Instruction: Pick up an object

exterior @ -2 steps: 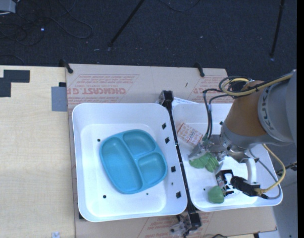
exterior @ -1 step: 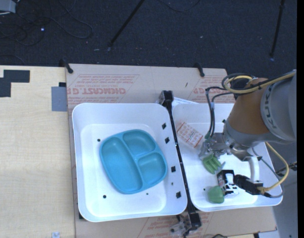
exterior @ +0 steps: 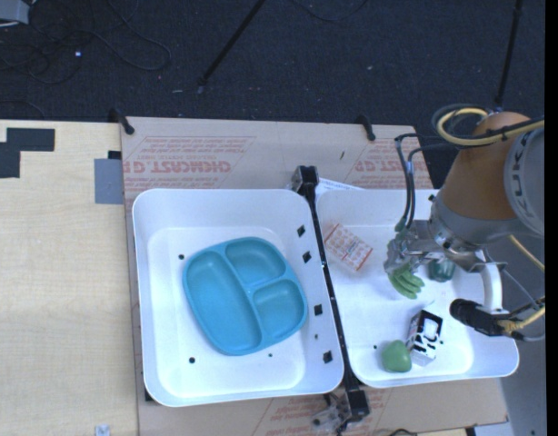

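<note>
We see the gripper point(exterior: 413, 263) at mid right of the frame over a green object point(exterior: 408, 282); arm hides the fingers, so we cannot tell their state.

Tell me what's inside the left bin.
The left bin holds a blue divided plate, its three compartments bare. Whatever lies under the plate is covered.

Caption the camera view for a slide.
Gripper over a green ridged object in the right white bin; blue divided plate in the left.
</note>
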Tool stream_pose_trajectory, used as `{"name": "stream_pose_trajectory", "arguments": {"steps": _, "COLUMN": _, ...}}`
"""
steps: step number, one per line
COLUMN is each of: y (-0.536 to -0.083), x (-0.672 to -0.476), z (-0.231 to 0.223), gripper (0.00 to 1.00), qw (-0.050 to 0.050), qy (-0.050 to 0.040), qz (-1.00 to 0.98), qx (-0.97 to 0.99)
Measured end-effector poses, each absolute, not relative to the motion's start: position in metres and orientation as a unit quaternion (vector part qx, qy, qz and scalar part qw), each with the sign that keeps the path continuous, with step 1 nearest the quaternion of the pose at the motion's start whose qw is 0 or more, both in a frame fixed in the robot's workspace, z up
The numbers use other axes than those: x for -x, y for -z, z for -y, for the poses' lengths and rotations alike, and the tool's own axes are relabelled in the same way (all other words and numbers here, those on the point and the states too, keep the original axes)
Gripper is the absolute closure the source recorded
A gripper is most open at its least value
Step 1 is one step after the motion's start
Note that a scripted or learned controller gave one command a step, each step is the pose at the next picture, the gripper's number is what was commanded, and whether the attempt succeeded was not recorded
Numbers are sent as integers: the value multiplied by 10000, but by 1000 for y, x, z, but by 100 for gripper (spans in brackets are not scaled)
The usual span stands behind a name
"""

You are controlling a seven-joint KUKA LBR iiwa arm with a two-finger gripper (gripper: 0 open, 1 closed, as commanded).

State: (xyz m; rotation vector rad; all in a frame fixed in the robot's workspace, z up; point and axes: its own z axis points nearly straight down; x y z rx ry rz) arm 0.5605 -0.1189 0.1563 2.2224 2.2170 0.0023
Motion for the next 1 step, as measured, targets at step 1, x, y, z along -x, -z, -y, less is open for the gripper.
{"name": "stream_pose_trajectory", "arguments": {"steps": 1, "y": -200, "x": -559, "z": 125, "gripper": 100, "qw": 6, "qy": -3, "qz": -7058, "qx": -7084}}
